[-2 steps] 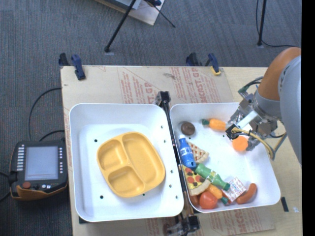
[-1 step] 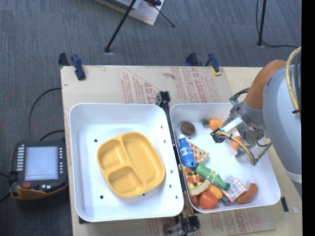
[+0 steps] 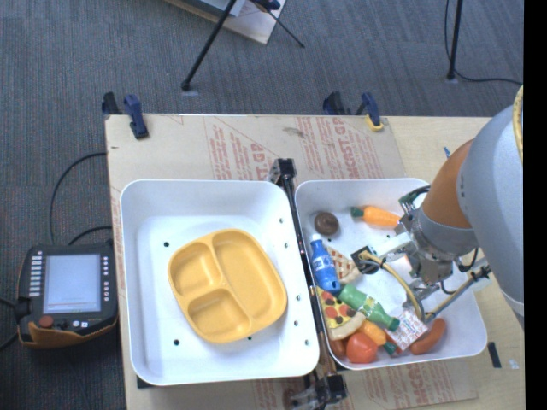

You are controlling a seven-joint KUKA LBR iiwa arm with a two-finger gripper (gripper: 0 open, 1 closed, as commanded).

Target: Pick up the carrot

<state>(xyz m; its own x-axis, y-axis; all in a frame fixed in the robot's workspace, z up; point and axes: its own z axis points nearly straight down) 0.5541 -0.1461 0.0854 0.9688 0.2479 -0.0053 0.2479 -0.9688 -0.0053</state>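
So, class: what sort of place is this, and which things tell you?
Probably a robotics lab: a robot arm over two white bins clamped to a bench, a teach pendant on carpet, and tripod legs.

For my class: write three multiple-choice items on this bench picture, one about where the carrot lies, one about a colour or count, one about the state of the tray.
1. Where does the carrot lie?
A. in the right bin, near its far wall
B. on the yellow tray
C. on the floor

2. How many compartments has the yellow tray?
A. two
B. three
C. five

3. How does the tray lie?
A. flat in the left bin, nothing in it
B. upside down
C. stacked on the pizza slice

Answers: 1 A, it lies by the right bin's far wall, beyond the gripper. 2 B, three hollows show. 3 A, it lies open side up and bare.
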